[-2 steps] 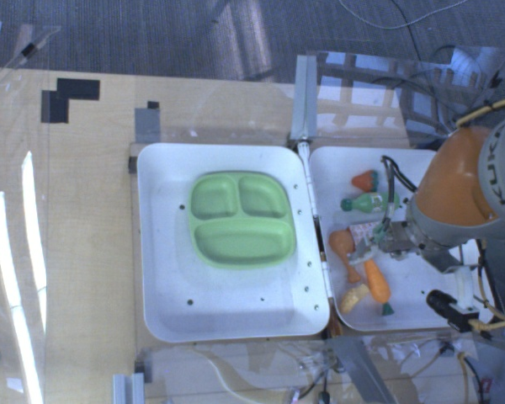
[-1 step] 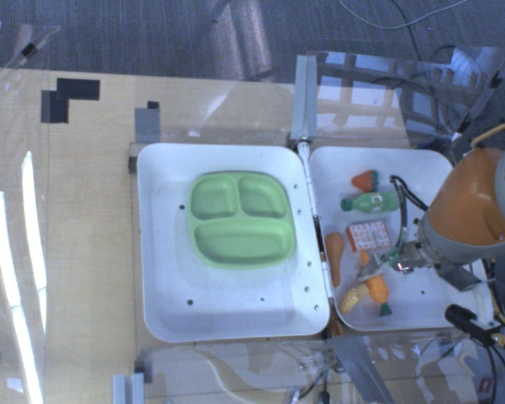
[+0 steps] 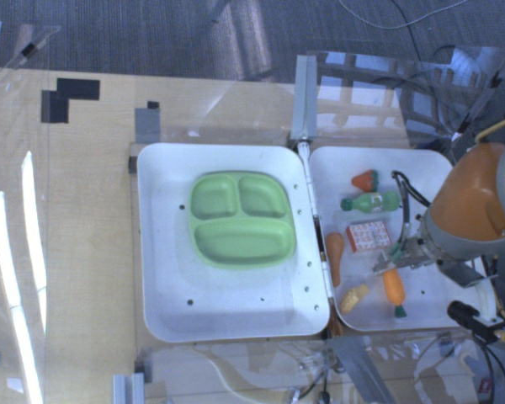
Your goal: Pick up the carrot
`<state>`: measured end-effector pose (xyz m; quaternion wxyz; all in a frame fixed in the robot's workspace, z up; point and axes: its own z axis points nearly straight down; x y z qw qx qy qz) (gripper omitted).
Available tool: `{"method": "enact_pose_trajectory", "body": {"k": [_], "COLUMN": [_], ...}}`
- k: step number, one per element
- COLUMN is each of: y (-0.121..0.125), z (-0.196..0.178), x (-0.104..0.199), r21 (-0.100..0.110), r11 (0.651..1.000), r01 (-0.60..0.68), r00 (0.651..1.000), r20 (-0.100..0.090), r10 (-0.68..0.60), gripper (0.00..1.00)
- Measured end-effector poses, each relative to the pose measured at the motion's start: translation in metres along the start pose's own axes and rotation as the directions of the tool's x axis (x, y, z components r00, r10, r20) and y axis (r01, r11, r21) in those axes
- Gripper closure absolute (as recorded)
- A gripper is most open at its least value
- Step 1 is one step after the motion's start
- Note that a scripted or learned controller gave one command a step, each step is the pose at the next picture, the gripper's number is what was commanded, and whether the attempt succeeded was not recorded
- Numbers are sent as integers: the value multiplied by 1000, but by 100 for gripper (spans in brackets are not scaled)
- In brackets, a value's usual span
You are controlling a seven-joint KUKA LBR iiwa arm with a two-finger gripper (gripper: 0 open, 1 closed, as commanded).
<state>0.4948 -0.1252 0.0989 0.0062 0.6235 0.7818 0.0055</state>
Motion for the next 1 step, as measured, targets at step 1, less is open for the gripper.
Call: {"method": "enact_pose_trajectory", "body": {"k": [1], "y": [26], "z": [-92], "x": [32], "r21": [13], "r11": [992], "r01": [128], "r00": [992], "r20": [-3], "r10": [-128], "gripper": [100]}}
